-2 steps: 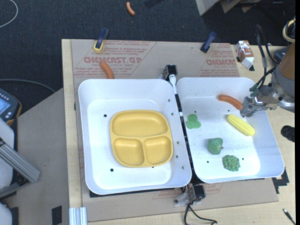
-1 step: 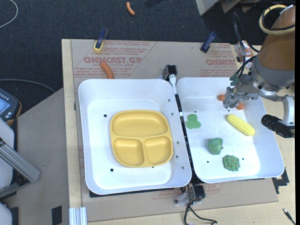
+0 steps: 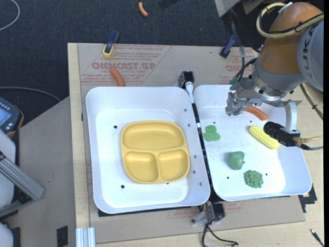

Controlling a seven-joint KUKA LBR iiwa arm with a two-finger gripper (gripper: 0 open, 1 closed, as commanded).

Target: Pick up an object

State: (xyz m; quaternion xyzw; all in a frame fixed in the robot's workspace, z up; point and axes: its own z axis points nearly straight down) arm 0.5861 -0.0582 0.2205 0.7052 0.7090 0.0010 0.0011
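Observation:
My gripper hangs over the back of the right bin, near its far edge. An orange sausage-shaped piece lies just to its right, close beside it but not between the fingers. A yellow corn cob lies further right and nearer the front. A flat green leafy piece sits by the bin's left wall. A rounded green piece and a bumpy green cluster lie toward the front.
The left bin holds a yellow divided plate. Another orange piece lies on the board behind the left bin. Clamps sit along the board's far edge.

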